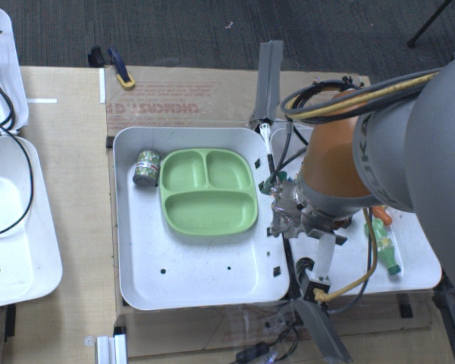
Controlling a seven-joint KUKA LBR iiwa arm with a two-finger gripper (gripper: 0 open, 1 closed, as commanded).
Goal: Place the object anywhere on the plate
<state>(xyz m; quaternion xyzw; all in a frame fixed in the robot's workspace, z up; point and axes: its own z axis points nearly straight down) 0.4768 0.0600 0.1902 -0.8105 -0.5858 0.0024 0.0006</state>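
The small can (146,167) lies on its side in the left bin (136,271), touching the green plate's (208,192) left edge, while the gripper (299,214) hangs beyond the plate's right edge, so the plate lies between them.

small jar (145,168) beside green plate (209,191), left bin (136,271).
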